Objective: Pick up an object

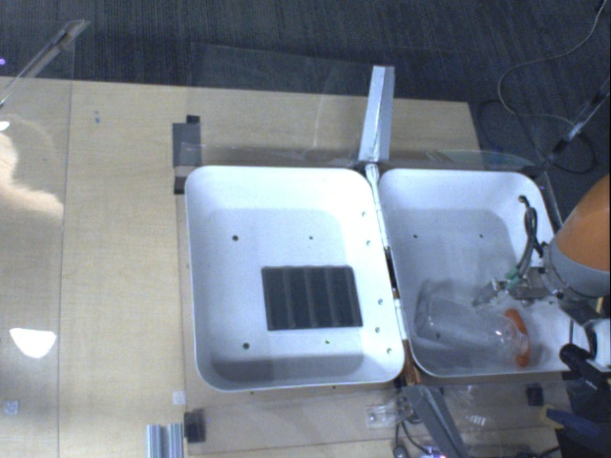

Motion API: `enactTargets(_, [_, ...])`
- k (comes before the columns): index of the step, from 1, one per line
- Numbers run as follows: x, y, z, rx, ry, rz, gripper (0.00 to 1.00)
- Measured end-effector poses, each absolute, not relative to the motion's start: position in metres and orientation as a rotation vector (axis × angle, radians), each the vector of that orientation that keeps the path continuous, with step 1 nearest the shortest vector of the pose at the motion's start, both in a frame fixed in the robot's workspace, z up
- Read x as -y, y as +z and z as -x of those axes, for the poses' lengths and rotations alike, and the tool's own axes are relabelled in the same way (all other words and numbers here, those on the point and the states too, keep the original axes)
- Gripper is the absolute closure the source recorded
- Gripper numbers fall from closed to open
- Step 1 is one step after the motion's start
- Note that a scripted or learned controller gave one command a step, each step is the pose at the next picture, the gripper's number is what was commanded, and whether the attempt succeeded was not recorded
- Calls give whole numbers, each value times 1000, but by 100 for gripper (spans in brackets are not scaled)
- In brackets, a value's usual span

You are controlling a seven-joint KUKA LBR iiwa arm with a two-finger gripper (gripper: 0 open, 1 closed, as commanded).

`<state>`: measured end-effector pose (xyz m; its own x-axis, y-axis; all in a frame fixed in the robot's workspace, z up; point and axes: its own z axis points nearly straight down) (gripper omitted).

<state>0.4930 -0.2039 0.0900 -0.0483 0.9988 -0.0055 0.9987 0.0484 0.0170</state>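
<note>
Evidently the arm is at the approach step of the pick, not yet at a grasp. Two white bins sit side by side on the worktop (115, 256); taking the right bin (449, 198) as the landmark, the arm (584, 246) comes in over its right-hand rim, with the orange band sitting just above that rim. The gripper (520, 289) hangs low inside the right bin, near its right wall and toward the near edge. Whether the jaws are spread or pressed together cannot be told, since cables and wrist hardware blur into the tip.

The likely target is a clear plastic object (463, 322), bottle-like and lying on its side on the floor of the right bin, in the near half. An orange piece (518, 337) lies at its right end, close to the bin's near right corner; it may be the object's cap or a separate thing, and that is not clear. The gripper appears just beside and slightly above the clear object's right end, with nothing visibly between the jaws.

To the left of the right bin, the left bin (210, 218) holds a dark ribbed slab (311, 297) lying flat.

The next move, by this reading, calls for lowering over the clear object, straddling it, then closing. Its smooth, round wall may slip or roll away.
</note>
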Motion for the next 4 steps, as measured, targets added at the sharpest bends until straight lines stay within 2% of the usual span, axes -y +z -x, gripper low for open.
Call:
enactTargets(1, [205, 90, -493, -2290, 13, -2129, 0])
enactTargets(2, [205, 102, -496, -2291, 19, -2118, 100])
enactTargets(3, [205, 102, -496, -2290, 18, -2119, 0])
enactTargets(4, [205, 185, -502, -2243, 5, -2188, 0])
